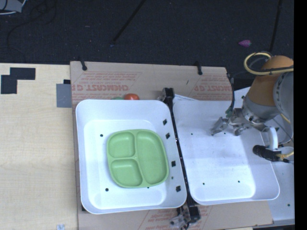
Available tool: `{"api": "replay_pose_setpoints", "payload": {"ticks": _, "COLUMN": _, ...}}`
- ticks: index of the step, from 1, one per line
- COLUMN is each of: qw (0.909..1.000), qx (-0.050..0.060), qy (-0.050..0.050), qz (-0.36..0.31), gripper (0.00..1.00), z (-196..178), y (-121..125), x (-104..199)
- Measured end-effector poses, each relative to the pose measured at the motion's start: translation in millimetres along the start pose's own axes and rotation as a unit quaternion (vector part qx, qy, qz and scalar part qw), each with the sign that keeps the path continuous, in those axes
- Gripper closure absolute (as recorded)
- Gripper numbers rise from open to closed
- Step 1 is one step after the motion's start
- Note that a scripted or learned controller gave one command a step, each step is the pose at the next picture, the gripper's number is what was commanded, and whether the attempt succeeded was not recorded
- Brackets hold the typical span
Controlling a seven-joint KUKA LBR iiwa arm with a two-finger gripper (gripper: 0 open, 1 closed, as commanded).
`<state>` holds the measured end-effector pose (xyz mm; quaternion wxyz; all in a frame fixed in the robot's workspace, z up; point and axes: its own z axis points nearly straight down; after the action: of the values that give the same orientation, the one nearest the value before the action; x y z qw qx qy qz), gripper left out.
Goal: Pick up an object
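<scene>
The gripper [225, 126] hung spread and empty near the right bin's [216, 186] far right corner. The green plate [137, 158] lay mid left bin [91, 128]; reaching its raised rim seemed wisest.

- You have a light green divided plate [137, 158] lying flat in the left bin [91, 128], three compartments facing up, near its middle.
- A small red-orange object [131, 97] sits just behind that bin's far rim, partly hidden.
</scene>
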<state>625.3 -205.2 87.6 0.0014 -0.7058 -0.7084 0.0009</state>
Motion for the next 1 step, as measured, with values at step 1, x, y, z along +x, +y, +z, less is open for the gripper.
{"api": "replay_pose_setpoints", "payload": {"ticks": 1, "qw": 1.0, "qx": 0.0, "qy": 0.0, "qz": -0.001, "gripper": 1.0, "z": -10.7, "y": 0.3, "x": -0.1}}
